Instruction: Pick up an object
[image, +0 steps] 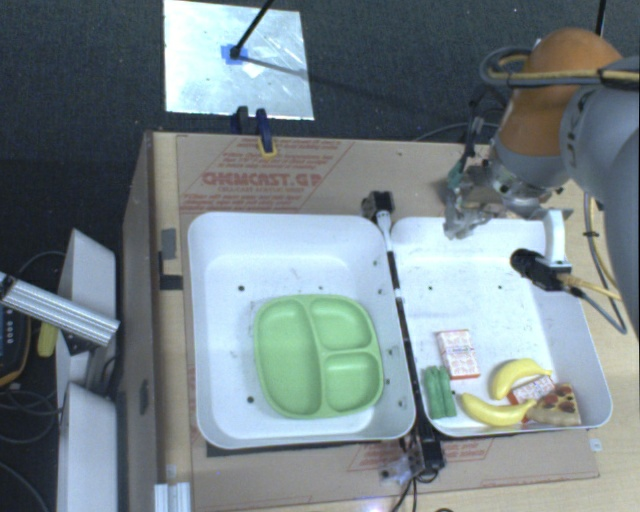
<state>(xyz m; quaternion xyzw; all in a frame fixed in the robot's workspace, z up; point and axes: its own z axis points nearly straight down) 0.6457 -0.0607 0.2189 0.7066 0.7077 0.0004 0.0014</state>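
Two white bins sit side by side on a cardboard sheet (270, 175) with red lettering.

Left bin (215, 240): holds one green divided plate (318, 355), lying flat in the lower middle of the bin. It has three compartments, all bare.

Right bin (470, 290): all loose items are grouped in the lower part, toward the bottom of the frame.
- Small red-and-white box (458, 353), lying flat, left of centre, apart from the bin walls.
- Green block (438, 392), just below the box, close against the bin's left wall.
- Two bananas. Upper banana (518, 375) is curved and lies right of the box. Lower banana (490, 410) lies along the bottom wall, its left end just beside the green block.
- Pizza slice (555, 403) is in the lower right corner, touching both bananas.
- The upper half of this bin's floor is bare.

The arm (590, 150) enters from the upper right of the frame, with the orange band at the top. The gripper (462, 222) sits over the upper left corner of the right bin, near its top rim, well apart from every item in the bin. Nothing is seen in its grasp. Whether it is spread or pressed together cannot be told from this angle.

Upper left of frame, off the bench: a shiny foil sheet (238, 60) on dark carpet.
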